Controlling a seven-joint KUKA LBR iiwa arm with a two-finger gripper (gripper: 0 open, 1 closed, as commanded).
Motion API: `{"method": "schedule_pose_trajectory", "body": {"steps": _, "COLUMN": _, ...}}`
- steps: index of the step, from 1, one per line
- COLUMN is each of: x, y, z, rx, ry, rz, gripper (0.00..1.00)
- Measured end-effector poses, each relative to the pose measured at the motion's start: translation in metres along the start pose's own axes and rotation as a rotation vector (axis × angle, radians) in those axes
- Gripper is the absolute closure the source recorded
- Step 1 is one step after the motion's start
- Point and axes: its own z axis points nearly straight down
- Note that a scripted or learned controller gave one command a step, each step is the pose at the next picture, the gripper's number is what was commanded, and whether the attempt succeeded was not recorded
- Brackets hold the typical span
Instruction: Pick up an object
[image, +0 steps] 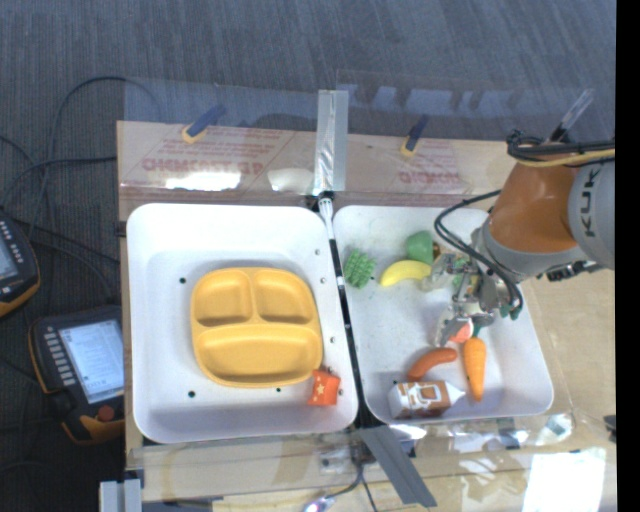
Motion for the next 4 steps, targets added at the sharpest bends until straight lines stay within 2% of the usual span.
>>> {"method": "schedule_pose_trajectory", "body": {"steps": 1, "x": 0.056, "y": -0.02, "z": -0.001, "rx": -0.002, "ry": -0.005, "rz": 0.2, "gripper": 0.0}}
{"method": "schedule_pose_trajectory", "body": {"steps": 2, "x": 0.055, "y": -0.019, "z": -0.012, "rx": -0.001, "ry": -0.007, "rz": 0.198, "gripper": 1.0}}
{"method": "schedule_pose_trajectory", "body": {"steps": 3, "x": 0.025, "y": 0.042, "z": -0.157, "rx": -0.002, "ry": 0.01, "rz": 0.291, "gripper": 1.0}}
{"method": "schedule_pose_trajectory", "body": {"steps": 4, "x": -0.004, "y": 0.082, "z": -0.192, "rx": 0.0, "ry": 0.011, "rz": 0.487, "gripper": 1.0}}
